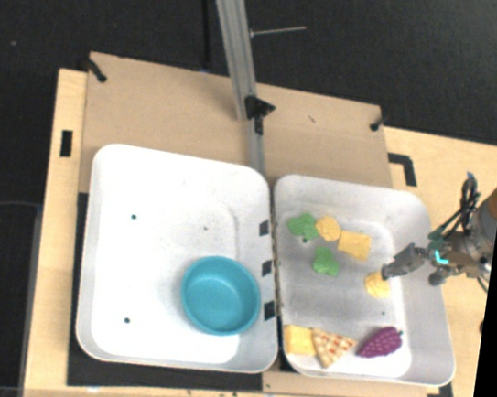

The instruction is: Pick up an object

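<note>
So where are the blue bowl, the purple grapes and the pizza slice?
blue bowl [216, 294]: camera view, on its inner floor.
purple grapes [381, 341]: camera view, middle of the bunch.
pizza slice [332, 347]: camera view, centre of the wedge.

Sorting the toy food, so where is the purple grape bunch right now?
The purple grape bunch lies in the right bin, near its front right corner, just right of the pizza slice.

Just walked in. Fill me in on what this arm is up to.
The arm reaches in from the right, and its claw sits low over the right bin, right at a small yellow piece. Whether it has a grip on that piece can't be told from here. The other toy foods lie loose in that bin: green pieces, yellow blocks, a pizza slice and purple grapes. A blue bowl sits in the left bin.
</note>
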Available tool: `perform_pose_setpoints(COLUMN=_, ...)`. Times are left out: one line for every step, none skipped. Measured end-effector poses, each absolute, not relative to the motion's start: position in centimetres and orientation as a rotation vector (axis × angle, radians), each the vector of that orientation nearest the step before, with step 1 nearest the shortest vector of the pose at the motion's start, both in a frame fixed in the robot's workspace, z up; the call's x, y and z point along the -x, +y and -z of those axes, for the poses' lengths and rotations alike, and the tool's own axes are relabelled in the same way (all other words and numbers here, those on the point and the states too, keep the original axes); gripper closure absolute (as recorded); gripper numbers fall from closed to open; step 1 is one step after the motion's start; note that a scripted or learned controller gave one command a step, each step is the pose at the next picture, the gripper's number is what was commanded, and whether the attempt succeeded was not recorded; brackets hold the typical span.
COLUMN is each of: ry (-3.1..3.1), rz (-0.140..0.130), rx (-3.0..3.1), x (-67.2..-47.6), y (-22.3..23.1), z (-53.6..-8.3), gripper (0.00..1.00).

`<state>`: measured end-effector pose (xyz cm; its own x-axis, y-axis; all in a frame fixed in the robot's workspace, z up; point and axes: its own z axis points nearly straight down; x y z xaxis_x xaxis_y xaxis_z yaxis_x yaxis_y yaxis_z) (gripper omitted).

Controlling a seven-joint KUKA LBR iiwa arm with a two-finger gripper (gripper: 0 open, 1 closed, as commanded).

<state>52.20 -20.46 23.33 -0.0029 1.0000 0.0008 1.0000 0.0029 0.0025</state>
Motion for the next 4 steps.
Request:
perform_pose_setpoints(ry=2.222, rz=0.005, rx=-2.222, x=-52.8, y=-20.5, z=-18.9, gripper=0.0)
perform_pose_setpoints(ry=2.222, rz=0.005, rx=-2.224, x=-52.5, y=-20.6, z=-14.6, gripper=0.0)
perform_pose_setpoints(ry=2.217, rz=0.002, rx=-2.222, x=-52.5, y=-20.8, z=-9.9, gripper=0.0)
perform_pose_setpoints(ry=2.212, rz=-0.004, rx=-2.224, x=-52.6, y=-20.8, z=-11.2, gripper=1.0)
